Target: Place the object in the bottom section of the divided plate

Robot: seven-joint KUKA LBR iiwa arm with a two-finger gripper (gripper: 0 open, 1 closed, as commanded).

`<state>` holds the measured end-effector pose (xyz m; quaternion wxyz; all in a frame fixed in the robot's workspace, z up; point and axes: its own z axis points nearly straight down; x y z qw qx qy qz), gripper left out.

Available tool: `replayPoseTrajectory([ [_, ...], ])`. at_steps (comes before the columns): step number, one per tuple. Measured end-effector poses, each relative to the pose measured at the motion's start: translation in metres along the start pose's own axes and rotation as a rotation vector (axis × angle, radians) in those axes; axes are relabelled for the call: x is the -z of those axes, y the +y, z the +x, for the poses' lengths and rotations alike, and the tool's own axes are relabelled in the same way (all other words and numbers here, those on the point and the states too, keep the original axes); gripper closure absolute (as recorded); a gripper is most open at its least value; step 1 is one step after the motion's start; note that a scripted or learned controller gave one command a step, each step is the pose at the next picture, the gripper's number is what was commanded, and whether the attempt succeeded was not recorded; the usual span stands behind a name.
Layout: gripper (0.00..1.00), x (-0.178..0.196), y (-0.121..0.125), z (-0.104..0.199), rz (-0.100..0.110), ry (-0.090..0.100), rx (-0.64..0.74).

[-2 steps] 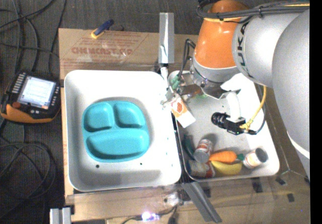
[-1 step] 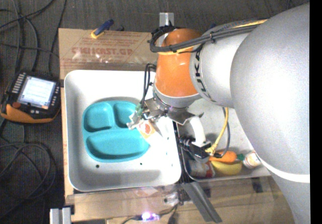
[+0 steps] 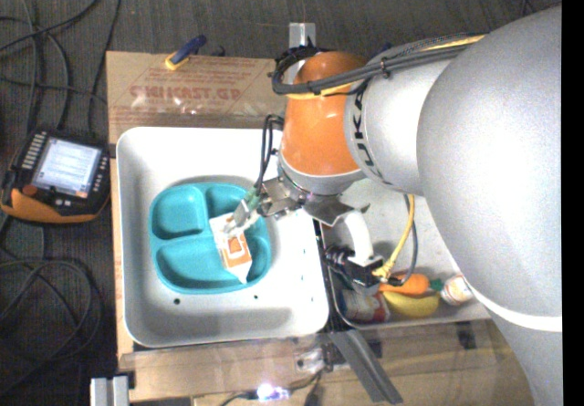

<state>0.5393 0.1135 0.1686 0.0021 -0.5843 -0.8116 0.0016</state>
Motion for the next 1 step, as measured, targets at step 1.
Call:
replayPoseTrajectory([
  [1,0.0,0.0,0.0,0.0,0.0,0.0,0.0],
])
